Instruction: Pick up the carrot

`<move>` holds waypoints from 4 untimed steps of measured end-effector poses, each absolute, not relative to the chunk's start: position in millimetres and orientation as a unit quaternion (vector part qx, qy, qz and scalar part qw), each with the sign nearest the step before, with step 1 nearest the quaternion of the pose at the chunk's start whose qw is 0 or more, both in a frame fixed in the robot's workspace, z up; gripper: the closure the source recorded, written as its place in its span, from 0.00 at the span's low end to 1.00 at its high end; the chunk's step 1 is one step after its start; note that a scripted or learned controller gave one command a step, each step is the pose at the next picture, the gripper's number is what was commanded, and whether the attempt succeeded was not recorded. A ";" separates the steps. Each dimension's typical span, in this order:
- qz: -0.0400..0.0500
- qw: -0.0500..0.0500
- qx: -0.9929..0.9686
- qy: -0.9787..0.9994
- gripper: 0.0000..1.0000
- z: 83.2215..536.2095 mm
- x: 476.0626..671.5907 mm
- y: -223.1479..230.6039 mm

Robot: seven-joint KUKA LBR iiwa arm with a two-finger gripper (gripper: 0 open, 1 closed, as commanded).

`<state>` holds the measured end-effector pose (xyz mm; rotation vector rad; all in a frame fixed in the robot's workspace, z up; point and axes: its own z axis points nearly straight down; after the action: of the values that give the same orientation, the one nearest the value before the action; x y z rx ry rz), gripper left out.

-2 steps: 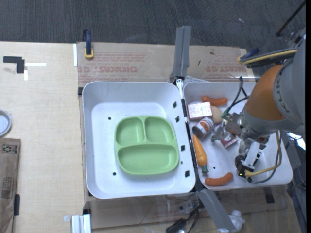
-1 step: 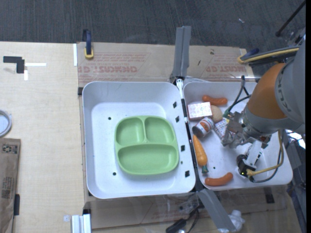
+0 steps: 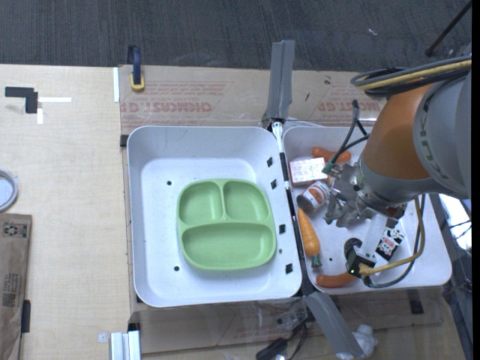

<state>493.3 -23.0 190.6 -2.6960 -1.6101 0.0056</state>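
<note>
The carrot (image 3: 308,233) lies in the right bin (image 3: 435,272), close against that bin's left wall, its long axis running roughly along the wall with the green stem end pointing toward the bin's near edge. It rests on the bin floor; nothing lifts or encloses it. The tool (image 3: 339,210) hangs over the middle of the same bin, just right of the carrot and somewhat farther from the near edge, with the grey arm (image 3: 442,137) and its orange band above it. Whether the tool is apart or together cannot be told, because the wrist and cabling cover it from above. No object is seen clamped in it. Other items share the right bin: a white box (image 3: 305,170) beyond the carrot toward the far wall, a small can (image 3: 313,196) between the box and the carrot, and a second orange piece (image 3: 335,279) near the carrot's stem end at the near wall. The left bin (image 3: 150,201), on the other side of the wall from the carrot, holds a green divided plate (image 3: 225,225). Task status, as judged: the approach is under way; alignment over the carrot, descent, closure and lift all remain. The neighbouring can and the wall restrict clearance on both sides of the carrot.
</note>
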 end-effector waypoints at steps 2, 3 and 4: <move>0.003 0.001 -0.848 -0.529 1.00 190.1 476.8 -32.6; 0.002 0.000 -0.888 -0.460 1.00 190.4 477.0 25.8; 0.002 0.000 -0.845 -0.534 1.00 191.2 479.1 109.3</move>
<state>479.1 109.3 191.2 -2.6560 -1.6776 0.0074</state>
